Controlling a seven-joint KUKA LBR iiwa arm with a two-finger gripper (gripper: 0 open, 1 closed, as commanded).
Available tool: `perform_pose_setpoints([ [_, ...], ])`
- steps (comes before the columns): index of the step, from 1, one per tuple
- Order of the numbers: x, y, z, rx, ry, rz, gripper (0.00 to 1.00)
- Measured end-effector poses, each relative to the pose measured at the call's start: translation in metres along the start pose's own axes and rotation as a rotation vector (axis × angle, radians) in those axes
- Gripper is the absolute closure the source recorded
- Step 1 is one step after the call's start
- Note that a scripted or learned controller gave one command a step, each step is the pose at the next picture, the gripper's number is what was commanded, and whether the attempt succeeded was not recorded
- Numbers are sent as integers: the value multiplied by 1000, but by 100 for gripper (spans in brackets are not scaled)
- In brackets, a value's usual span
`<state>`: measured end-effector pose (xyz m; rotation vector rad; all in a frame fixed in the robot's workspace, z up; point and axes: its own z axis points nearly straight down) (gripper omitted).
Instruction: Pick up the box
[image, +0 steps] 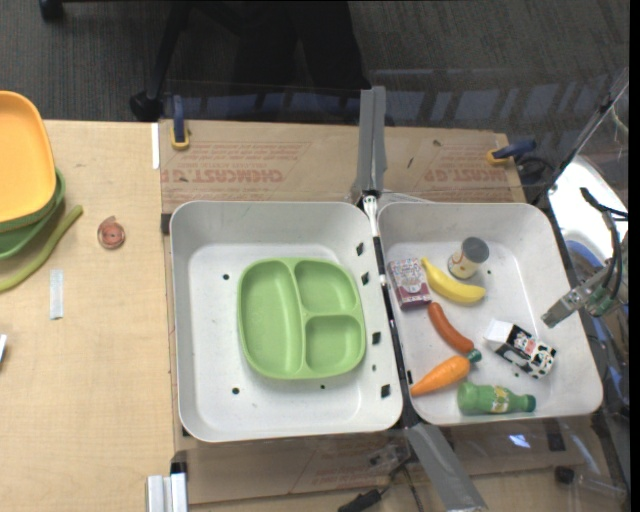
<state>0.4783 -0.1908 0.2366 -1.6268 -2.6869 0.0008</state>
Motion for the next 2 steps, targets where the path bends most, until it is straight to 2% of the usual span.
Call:
perform_pose_setpoints([
  [1, -28, -14, -26, -3, -4, -370, 100],
  [2, -24, -12, -8, 0, 0, -140, 100],
])
